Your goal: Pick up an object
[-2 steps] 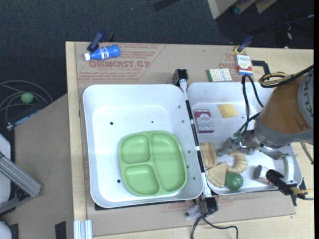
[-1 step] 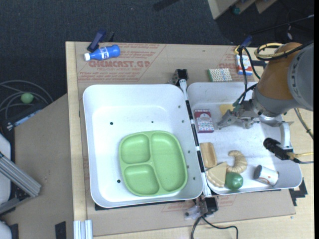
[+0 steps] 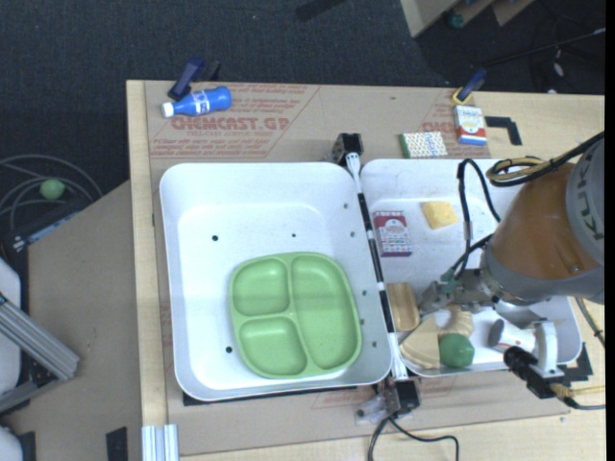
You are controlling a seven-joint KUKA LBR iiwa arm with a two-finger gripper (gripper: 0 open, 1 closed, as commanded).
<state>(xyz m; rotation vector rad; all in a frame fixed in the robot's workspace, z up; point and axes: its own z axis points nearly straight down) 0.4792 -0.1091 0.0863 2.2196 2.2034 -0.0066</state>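
The right bin holds a small red and white packet, a yellow block, a tan wooden piece, a beige flat piece and a green ball. My gripper is low in the near part of this bin, just above the green ball and beside the tan piece. The grey arm with its orange band covers the bin's right side.
The left bin holds a green divided plate. On the bench behind the bins lie a blue and white bottle, a small patterned card and a small box. A black clip sits between the bins.
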